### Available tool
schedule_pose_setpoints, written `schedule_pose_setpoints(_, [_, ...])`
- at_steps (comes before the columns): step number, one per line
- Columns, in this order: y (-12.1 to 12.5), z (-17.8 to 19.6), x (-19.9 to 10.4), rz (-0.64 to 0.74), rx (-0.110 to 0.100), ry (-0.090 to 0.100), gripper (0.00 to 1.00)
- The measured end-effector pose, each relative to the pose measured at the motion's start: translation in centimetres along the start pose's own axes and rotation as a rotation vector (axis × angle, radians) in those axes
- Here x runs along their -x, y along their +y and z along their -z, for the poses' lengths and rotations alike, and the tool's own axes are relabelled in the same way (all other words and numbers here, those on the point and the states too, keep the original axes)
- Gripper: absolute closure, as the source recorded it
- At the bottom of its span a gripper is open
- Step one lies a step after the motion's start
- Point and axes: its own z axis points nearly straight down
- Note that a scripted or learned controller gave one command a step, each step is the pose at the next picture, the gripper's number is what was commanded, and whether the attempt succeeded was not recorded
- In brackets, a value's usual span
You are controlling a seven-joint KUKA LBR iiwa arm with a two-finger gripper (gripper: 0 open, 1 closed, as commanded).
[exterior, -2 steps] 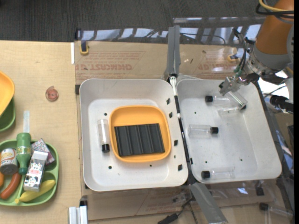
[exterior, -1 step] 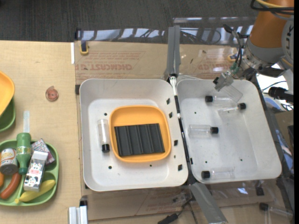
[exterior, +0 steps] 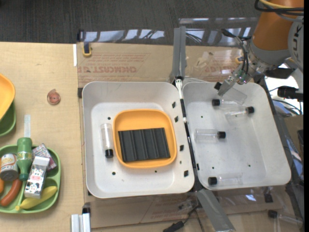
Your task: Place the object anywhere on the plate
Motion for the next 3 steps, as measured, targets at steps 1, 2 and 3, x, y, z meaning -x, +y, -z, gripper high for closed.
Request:
schedule_pose_setpoints(1, [2.0, 2.8, -3.2, 0.168, 0.002, -0.001, 1.00])
schedule_pose_setpoints(2, [2.7, 1.0, -4.5, 0.452, 0.001, 0.000, 1.00])
schedule_pose_setpoints(3, [-0.1, -2.5, -1.5, 0.647, 0.002, -0.001, 1.00])
